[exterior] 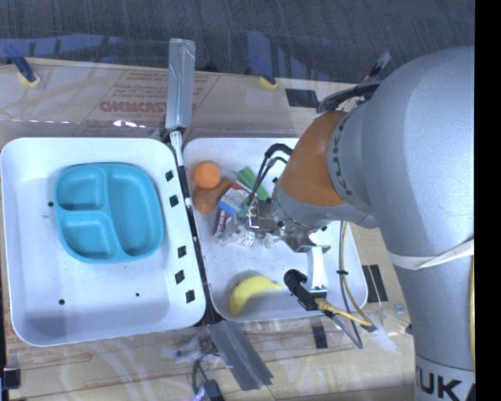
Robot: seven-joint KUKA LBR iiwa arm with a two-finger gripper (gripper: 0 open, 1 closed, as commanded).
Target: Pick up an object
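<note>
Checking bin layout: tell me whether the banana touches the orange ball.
Apart. The camera view shows bare white bin floor between the banana and the orange ball.

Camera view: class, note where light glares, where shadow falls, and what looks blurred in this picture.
Camera view: glare streaks the clear plastic sheet behind the bins; soft shadow lies along the near inner wall of the left white bin, beyond the light blue divided plate; the big grey arm looks soft, being close to the lens; the small items under the wrist are too blurred to name.
</note>
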